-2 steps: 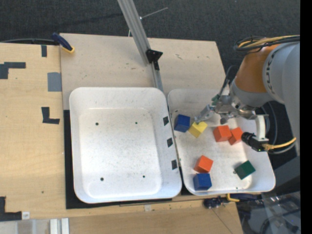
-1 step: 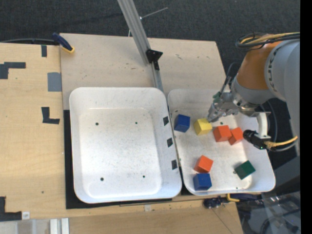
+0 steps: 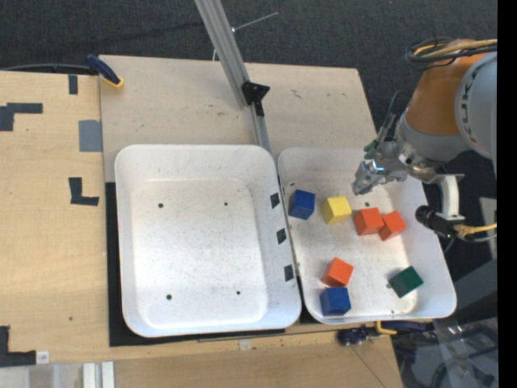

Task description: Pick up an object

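Note:
Several small blocks lie in the right bin: a blue cube, a yellow cube, two orange blocks side by side, an orange cube, a second blue cube and a green cube. My gripper hangs over the bin's upper right part, just above and to the right of the yellow cube and above the orange pair. I see nothing held in it.
The left bin adjoins the right one. A slanted metal pole with a black clamp stands behind the bins. A blue and yellow tool lies on the bench at back left. Cables hang beside the right bin.

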Action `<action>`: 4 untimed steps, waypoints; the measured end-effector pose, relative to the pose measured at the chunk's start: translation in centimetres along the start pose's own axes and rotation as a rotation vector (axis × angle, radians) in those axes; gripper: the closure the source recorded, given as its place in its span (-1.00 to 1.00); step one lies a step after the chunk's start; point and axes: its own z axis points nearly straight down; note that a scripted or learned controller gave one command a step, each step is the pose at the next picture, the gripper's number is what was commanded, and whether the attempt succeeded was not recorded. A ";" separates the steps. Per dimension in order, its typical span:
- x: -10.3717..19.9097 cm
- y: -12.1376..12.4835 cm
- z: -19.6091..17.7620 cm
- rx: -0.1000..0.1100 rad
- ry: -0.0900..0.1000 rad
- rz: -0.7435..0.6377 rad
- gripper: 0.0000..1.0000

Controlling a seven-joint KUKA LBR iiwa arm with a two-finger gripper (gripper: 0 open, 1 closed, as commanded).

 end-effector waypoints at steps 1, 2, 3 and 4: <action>0.0 0.1 -2.4 0.001 0.000 0.000 1.00; 5.6 -0.1 -3.9 0.002 0.003 -0.005 1.00; 10.1 -0.9 -3.9 0.004 0.002 -0.004 1.00; 14.5 -1.2 -4.2 0.005 0.003 -0.005 1.00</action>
